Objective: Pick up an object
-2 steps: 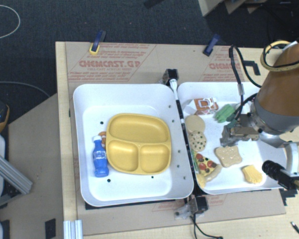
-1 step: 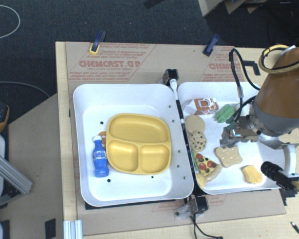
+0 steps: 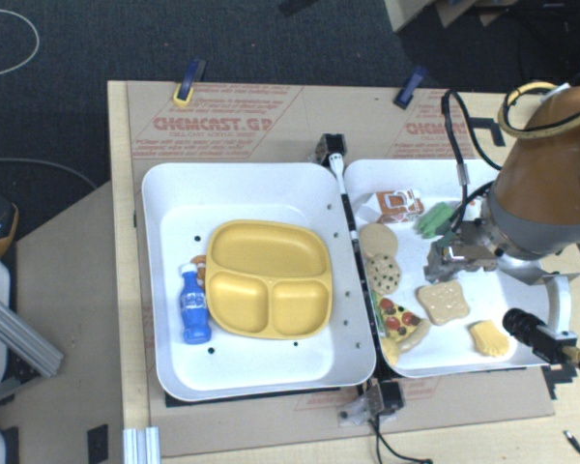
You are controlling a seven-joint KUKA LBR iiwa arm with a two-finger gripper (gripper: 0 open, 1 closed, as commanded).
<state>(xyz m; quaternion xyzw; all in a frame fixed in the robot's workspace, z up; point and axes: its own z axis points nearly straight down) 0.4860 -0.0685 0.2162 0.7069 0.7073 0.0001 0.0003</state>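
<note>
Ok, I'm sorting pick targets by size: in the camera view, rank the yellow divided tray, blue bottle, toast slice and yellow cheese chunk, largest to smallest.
1. Yellow divided tray, by far the largest.
2. Blue bottle.
3. Toast slice, not far behind the bottle.
4. Yellow cheese chunk, smallest.
All lie at about the same depth in the bins, so the order should hold.
</note>
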